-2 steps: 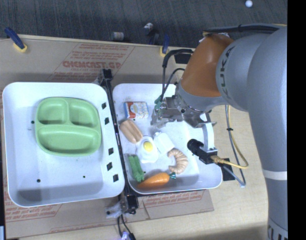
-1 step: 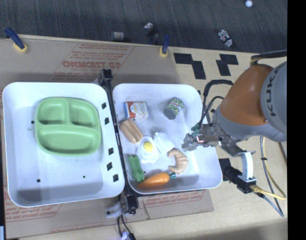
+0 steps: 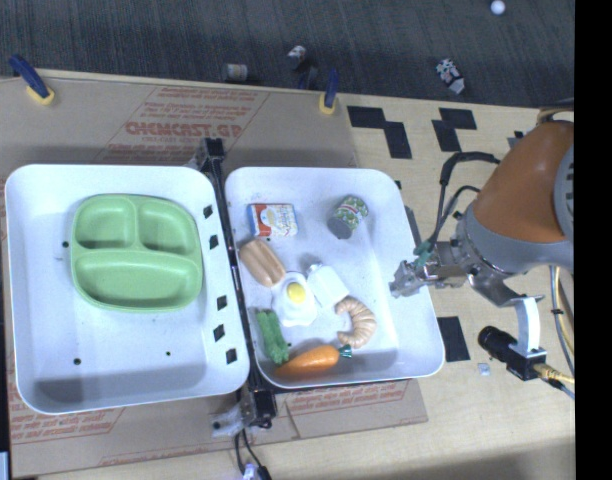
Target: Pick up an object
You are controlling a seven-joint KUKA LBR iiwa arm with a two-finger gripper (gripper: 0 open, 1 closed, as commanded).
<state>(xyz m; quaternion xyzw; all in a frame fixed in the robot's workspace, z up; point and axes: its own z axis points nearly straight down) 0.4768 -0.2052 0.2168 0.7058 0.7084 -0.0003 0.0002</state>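
Observation:
The right bin (image 3: 386, 193) holds several toy foods: a small carton (image 3: 272, 219), a grey-green lump (image 3: 348, 215), a hot dog bun (image 3: 262, 262), a fried egg (image 3: 297, 295), a shrimp (image 3: 358, 319), a green pod (image 3: 273, 336) and a carrot (image 3: 307, 360). My gripper (image 3: 414, 275) sits at the bin's right rim, level with the egg and right of the shrimp. Nothing shows between its fingers.
The left bin (image 3: 36, 298) carries a green divided plate (image 3: 137, 250). A black clip strip (image 3: 224, 258) runs between the two bins. The arm's orange band (image 3: 526, 188) and cables hang over the bench to the right of the bins.

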